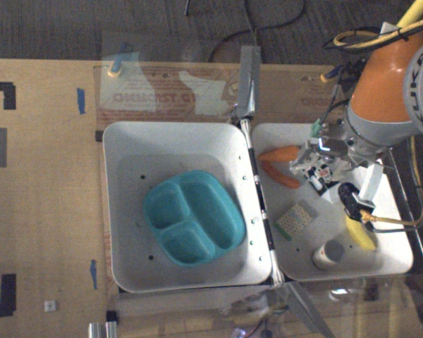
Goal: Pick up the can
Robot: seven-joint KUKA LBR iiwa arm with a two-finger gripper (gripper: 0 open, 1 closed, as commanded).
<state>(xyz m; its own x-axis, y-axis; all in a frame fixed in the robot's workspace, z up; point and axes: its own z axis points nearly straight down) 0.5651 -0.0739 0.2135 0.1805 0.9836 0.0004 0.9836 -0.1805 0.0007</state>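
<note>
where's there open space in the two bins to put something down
Left bin: bare floor along its top edge and left wall, around the teal divided plate. Right bin: crowded; the gripper, orange item, patterned pad, can and banana leave just a small patch between pad and banana.

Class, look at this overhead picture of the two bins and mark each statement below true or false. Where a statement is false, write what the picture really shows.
1. The teal divided plate lies in the left bin. True.
2. The can stands in the left bin. False: it is in the right bin, near its front edge.
3. The pincer is over the right bin. True.
4. The orange carrot-like object lies on the teal plate. False: it lies in the right bin, at its left side.
5. The can is clamped in the pincer. False: the can sits apart from it, on the bin floor.
</note>
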